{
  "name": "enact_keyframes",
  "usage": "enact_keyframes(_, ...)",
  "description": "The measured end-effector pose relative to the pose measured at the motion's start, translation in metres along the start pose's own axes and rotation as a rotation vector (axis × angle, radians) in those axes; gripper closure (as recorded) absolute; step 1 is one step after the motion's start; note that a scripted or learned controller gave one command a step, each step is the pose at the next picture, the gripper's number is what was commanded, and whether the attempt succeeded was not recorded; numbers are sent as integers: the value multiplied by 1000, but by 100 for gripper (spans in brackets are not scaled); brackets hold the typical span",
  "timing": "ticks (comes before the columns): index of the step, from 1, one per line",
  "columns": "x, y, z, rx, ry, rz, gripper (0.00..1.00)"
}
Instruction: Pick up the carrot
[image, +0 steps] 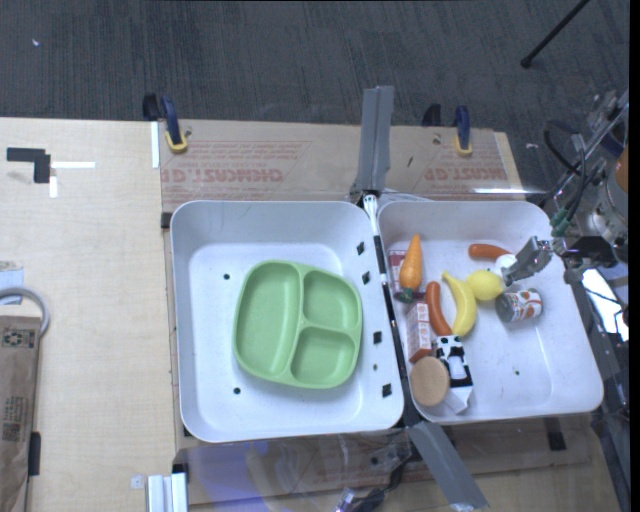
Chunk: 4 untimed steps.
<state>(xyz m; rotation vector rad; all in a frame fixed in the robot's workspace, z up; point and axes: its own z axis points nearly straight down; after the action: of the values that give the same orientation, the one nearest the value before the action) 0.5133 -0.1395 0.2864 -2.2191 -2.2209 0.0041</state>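
**Carrot lies at the far left of the right bin, gripper off to its right**

Nearest us, low in the right bin (560, 395), we see a tan round disc (430, 381) beside a black-and-white carton (455, 362). Further up lie a red sausage (438, 307), a banana (461, 304), a lemon (485, 285) and a small can (519, 305). The gripper (528, 260) sits just above the can, right of centre; we cannot tell whether its jaws are open or closed. The carrot (411, 263) rests well apart from it, upper left of this bin, against the wall. A green divided plate (298, 324) fills the left bin (200, 300).
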Motion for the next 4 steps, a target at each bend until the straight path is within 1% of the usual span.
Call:
enact_keyframes(1,50,41,89,1,0,-56,0)
enact_keyframes(2,71,120,95,-1,-1,90,0)
enact_keyframes(3,29,146,40,-2,-1,446,0)
enact_keyframes(4,40,120,45,2,-1,661,0)
